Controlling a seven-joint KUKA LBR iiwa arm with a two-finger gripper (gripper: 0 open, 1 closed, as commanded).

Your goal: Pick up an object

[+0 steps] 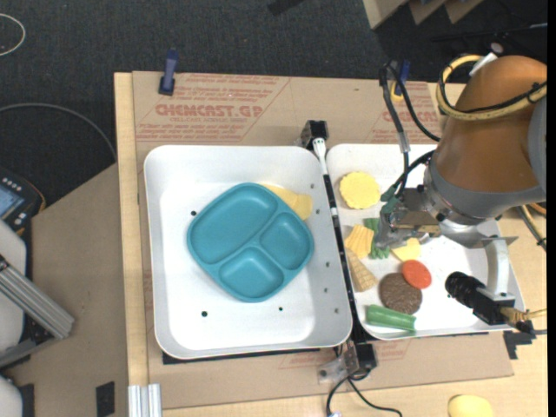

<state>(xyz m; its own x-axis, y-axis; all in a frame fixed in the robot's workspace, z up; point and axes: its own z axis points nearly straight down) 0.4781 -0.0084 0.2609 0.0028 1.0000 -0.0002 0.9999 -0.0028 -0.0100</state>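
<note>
Toy food is crowded into the right bin [508, 307], and the gripper [393, 227] is seen low among it, just beside a yellow corn piece [358, 240] and a green stick [380, 243]. Whether anything is gripped cannot be told, since the tool's tip is hidden by its own body and the wrist above. A clean pick would likely be helped by a straight descent onto one item alone, with neighbours left outside the closing path, and by a slow vertical lift. The green stick is judged the nearest candidate; its long axis runs roughly up and down the view, tilted slightly. A brown patty [401, 293], a red piece [417, 274] and a green bean pod [389, 318] lie nearer the front edge. The left bin [165, 233] is occupied by a blue divided plate [250, 241].
</note>
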